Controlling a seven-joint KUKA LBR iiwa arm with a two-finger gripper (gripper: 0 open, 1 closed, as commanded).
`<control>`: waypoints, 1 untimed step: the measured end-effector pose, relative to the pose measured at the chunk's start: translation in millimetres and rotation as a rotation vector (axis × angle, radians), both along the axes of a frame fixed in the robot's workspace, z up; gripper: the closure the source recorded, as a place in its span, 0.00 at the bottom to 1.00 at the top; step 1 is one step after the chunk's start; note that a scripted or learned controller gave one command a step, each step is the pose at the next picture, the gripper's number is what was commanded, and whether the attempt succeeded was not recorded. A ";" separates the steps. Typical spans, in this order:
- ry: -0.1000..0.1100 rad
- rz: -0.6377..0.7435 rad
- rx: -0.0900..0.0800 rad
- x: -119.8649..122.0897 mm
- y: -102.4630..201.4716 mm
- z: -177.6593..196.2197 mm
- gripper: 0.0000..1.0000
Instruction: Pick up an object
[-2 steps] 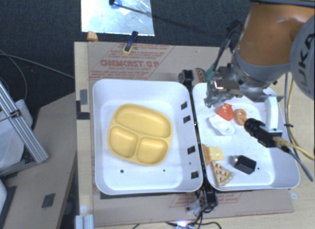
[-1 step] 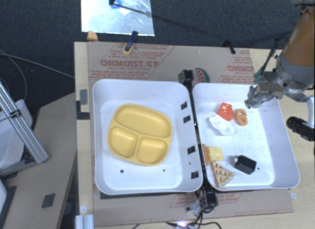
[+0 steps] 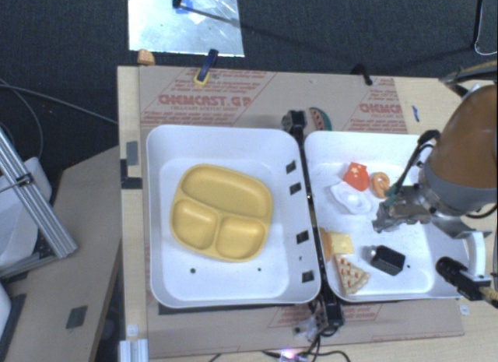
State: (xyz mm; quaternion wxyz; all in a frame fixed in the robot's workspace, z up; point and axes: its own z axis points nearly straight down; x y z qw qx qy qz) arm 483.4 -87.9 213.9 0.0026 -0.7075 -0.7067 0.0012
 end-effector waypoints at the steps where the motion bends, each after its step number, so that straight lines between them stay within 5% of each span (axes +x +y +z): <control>1: -0.003 0.002 -0.001 2.9 4.8 -85.8 1.00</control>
